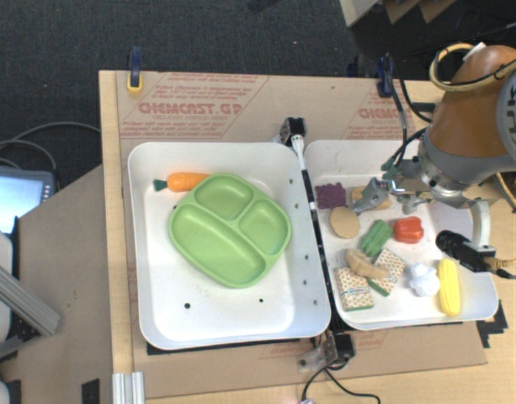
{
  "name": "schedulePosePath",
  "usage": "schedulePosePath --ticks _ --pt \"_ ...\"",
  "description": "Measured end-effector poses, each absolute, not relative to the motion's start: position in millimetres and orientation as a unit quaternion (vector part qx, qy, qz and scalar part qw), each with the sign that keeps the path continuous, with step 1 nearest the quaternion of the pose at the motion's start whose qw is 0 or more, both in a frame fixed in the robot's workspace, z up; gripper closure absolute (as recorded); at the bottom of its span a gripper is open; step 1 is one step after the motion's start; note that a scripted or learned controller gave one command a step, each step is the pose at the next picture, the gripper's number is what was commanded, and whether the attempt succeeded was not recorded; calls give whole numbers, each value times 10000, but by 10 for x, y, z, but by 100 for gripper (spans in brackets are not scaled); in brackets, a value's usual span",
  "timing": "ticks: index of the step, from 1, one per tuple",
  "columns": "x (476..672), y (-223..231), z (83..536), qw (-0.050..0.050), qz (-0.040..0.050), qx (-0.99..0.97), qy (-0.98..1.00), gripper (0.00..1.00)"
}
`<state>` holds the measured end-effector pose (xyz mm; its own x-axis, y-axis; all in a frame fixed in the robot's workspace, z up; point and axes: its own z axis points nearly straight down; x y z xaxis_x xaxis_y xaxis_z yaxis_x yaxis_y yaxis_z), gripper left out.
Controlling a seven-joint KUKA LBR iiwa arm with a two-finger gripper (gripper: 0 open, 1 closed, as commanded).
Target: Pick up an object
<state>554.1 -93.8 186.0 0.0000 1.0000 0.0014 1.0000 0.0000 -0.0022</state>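
Note:
My gripper hangs over the back of the right bin, reaching in from the right. Its tip is just above and right of a tan round cookie and beside a purple block. Nothing can be seen held in it. Under the wrist lie a red pepper and a green toy vegetable. Toward the front are a patterned cracker, a tan piece, a white lump and a yellow corn cob.
The left bin holds a green divided plate and an orange carrot at its back left. A black-edged divider runs between the bins. The arm's bulk covers the right bin's back right corner.

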Motion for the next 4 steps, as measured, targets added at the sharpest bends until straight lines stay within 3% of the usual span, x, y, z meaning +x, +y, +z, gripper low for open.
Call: schedulePosePath --ticks 1,2,3,4 --pt "5600 -1377 1076 -101 -67 -7054 -7087 0" --pt "6267 -1603 846 -34 -13 -7061 -7081 0" --pt "6689 -1565 854 -30 -17 -7063 -7079 0" --pt "6450 -1583 850 14 11 -7073 -7069 0"
